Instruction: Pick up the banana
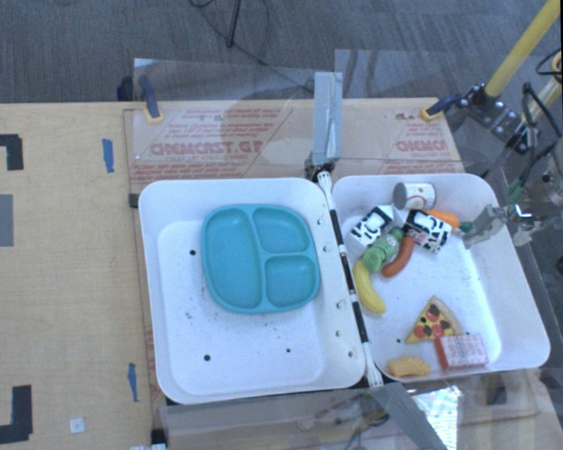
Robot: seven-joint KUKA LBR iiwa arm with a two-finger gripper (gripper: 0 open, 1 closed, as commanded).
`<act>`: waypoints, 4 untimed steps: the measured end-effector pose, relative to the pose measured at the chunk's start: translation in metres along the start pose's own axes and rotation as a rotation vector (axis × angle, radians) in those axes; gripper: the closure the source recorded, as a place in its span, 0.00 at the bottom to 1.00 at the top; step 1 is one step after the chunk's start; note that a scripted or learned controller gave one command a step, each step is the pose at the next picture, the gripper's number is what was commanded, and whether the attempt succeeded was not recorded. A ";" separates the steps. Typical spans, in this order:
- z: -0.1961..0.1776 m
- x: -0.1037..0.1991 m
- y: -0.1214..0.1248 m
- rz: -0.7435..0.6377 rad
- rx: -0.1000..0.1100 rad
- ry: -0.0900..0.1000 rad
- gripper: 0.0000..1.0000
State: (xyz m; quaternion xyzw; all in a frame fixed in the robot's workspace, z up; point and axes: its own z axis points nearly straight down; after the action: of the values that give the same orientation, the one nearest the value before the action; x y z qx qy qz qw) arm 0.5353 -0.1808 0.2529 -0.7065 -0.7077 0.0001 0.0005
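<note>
1. I see the banana in the right bin, close to the wall it shares with the left bin.
2. Its long axis runs top to bottom, slanting slightly right toward the lower end.
3. A green toy touches its upper end, and an orange sausage lies just beside that.
4. A pizza slice sits lower right, apart.
5. A teal 3-compartment plate occupies the left bin.
6. I cannot tell the gripper's state.
</note>
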 end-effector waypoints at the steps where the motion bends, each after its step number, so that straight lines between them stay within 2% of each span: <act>1: -0.053 0.033 -0.022 0.324 -0.002 -0.001 0.00; 2: -0.078 0.101 -0.056 0.331 0.003 0.000 0.00; 3: -0.083 0.123 -0.055 0.326 -0.001 -0.001 0.00; 4: -0.083 0.123 -0.055 0.326 -0.001 -0.001 0.00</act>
State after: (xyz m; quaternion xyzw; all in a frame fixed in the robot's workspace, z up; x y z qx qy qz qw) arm 0.4800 -0.0584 0.3361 -0.8120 -0.5837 0.0003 0.0000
